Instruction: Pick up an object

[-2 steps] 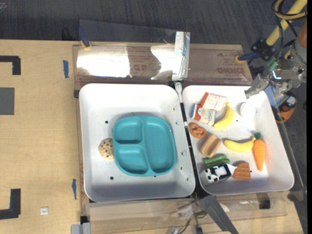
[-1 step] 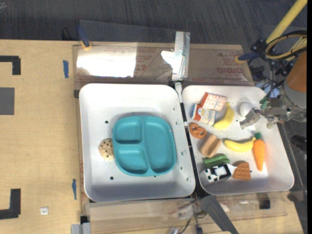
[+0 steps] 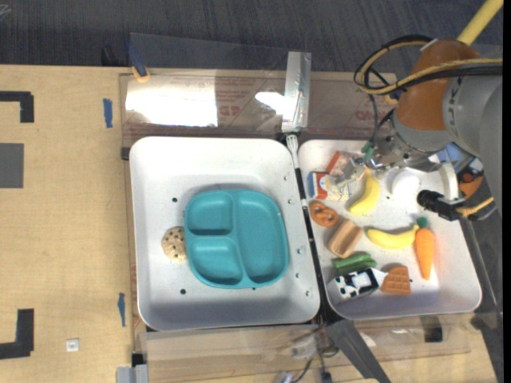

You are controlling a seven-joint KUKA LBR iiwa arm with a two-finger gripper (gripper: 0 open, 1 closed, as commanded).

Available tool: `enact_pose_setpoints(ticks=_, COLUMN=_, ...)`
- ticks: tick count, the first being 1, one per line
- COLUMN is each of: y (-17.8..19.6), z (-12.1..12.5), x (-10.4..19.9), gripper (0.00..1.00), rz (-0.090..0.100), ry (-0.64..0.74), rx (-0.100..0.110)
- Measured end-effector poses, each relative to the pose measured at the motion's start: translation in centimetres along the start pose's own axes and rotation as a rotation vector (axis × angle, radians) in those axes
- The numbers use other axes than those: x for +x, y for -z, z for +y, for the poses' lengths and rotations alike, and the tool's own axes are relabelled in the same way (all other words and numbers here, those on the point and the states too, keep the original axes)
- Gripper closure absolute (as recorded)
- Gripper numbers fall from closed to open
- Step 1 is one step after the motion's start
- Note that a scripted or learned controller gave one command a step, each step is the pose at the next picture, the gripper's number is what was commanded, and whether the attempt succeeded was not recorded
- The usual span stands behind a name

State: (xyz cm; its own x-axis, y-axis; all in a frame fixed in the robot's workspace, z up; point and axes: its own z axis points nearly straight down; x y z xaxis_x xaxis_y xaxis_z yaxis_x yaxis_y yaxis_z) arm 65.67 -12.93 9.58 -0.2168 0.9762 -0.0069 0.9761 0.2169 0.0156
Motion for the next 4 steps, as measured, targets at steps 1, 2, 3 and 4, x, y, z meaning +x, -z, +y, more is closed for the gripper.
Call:
enact_pose_setpoints(ticks=1, y=1.3, z=0.3, x=0.1, gripper=1.0, rz=0.0, ry=0.002, rx=-0.008)
enact_pose_setpoints(ticks=2, y=1.2, z=0.3, x=0.1, gripper=0.0, rz=0.001, ry=0.001, rx=-0.006)
enact_pose_setpoints(ticks=3, y=-0.9, z=-3.2, x=-2.0, gripper=0.0, rz=0.007, ry=-0.057, rx=0.015)
enact_pose_setpoints(ticks=4, y=0.4, z=-2.9, x=-2.1, gripper=1.0, rz=0.003, ry=-0.056, rx=0.008)
